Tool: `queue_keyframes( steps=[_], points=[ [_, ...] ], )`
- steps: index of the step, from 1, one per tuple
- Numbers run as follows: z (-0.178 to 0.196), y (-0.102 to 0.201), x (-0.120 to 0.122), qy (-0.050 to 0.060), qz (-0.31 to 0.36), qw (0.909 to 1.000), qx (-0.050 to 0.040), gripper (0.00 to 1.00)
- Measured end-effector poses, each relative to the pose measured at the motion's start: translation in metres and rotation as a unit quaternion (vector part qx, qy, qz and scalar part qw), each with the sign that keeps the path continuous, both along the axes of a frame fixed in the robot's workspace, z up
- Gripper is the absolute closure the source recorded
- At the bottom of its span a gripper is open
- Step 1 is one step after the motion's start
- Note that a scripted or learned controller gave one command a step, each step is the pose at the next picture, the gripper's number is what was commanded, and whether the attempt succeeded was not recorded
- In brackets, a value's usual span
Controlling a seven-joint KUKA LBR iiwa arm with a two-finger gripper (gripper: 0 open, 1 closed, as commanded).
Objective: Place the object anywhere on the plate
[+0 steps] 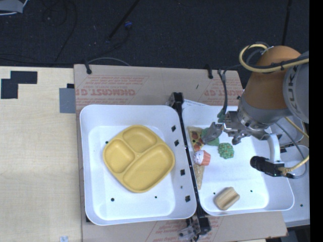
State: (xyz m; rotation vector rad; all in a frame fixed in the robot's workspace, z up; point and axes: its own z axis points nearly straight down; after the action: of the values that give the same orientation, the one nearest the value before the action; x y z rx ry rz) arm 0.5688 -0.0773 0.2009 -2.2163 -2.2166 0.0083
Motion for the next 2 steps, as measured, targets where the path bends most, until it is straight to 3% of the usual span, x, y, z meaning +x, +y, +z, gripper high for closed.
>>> queue_keyframes(
  steps=[2],
  points=[
    [-0.114, -0.002, 0.004, -0.002, -0.001, 1.0000, -0.0005, 0.00]
  ],
)
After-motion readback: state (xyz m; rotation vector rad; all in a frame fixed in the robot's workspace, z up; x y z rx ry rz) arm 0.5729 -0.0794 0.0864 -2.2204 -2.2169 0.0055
